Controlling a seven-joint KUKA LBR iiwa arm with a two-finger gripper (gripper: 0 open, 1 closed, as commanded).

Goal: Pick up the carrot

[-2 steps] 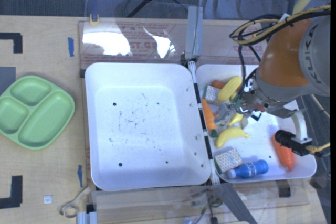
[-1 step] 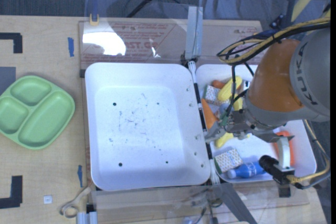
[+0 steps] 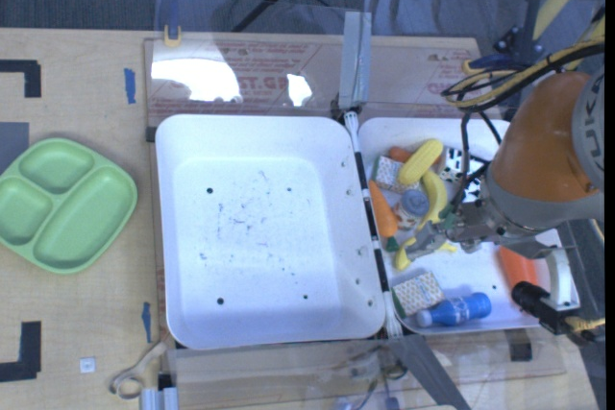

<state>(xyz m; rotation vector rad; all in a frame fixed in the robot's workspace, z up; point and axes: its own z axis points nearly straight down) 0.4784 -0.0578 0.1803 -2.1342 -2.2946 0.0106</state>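
From the camera view, the carrot is seen lying against the left wall of the right bin, at nine o'clock from the pincer. The pincer is lowered among the clutter beside a banana; its opening cannot be told. No lift is judged done yet

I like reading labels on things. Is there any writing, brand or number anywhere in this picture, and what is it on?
Red print on the cardboard sheet behind the bins: there, but too blurred and washed out by glare to read.
Blue bottle in the right bin: no readable label.
Patterned packet beside it: print too small to read.
Nothing else carries legible text.
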